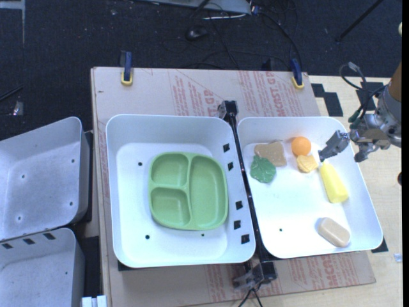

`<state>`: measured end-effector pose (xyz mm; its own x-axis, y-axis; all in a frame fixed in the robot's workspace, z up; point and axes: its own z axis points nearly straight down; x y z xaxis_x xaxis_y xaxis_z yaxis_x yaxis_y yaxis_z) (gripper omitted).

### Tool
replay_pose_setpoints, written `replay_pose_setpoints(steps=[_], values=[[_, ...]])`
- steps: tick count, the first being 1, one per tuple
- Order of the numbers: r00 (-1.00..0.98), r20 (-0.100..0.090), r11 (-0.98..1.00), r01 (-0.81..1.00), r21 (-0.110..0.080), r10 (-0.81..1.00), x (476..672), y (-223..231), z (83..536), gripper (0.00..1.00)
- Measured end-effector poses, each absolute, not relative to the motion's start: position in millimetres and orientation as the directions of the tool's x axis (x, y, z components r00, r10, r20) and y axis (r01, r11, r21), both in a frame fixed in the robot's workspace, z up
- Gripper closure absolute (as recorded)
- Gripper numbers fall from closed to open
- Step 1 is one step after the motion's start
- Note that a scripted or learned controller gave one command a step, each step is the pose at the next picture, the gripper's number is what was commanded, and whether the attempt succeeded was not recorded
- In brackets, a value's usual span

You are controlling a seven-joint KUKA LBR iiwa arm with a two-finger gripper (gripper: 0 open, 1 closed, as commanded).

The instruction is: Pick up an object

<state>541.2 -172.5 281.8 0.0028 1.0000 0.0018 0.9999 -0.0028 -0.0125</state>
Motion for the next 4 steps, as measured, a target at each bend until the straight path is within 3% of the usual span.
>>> replay_pose_setpoints(steps=[1, 4], values=[[-0.001, -0.001, 0.001, 1.000, 0.000, 1.000, 543.2, -172, 289, 0.00], [0.001, 0.000, -0.001, 1.000, -0.002, 1.000, 556.8, -176, 120, 0.00]])
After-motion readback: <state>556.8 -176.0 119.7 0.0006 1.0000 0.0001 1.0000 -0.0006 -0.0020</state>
